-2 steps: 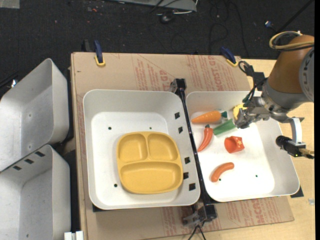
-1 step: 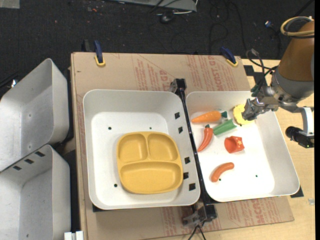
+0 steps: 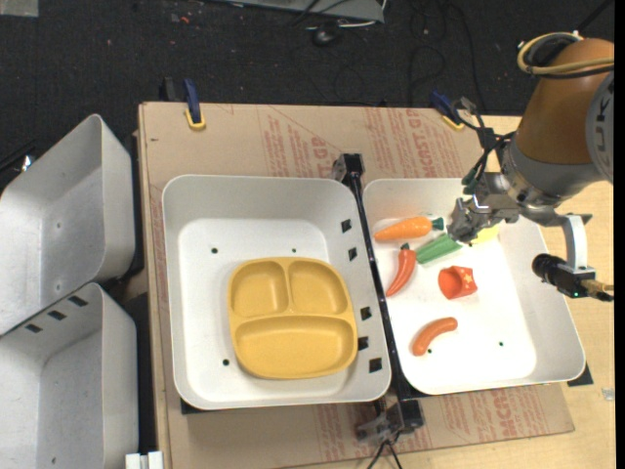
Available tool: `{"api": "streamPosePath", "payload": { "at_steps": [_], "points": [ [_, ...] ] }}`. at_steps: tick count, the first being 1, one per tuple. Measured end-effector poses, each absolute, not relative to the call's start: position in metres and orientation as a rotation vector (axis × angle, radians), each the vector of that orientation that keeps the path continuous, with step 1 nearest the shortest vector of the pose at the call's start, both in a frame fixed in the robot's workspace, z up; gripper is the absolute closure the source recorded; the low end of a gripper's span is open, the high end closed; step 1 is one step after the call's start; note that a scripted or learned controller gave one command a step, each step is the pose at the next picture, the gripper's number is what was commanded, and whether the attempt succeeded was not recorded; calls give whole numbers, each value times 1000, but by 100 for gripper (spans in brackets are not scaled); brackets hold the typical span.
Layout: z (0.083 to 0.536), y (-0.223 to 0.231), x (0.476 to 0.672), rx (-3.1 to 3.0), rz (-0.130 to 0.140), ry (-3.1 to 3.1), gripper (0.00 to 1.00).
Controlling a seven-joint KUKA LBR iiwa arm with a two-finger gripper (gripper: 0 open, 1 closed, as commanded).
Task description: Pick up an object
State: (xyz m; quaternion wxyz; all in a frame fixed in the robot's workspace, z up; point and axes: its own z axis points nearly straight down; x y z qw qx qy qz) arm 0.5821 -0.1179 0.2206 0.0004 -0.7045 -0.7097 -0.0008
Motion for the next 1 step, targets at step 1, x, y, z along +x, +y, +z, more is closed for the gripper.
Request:
{"api": "streamPosePath", "payload": {
  "at_steps": [1],
  "points": [
    [212,-70,567,-2213,1,-2227,100]
  ]
}}
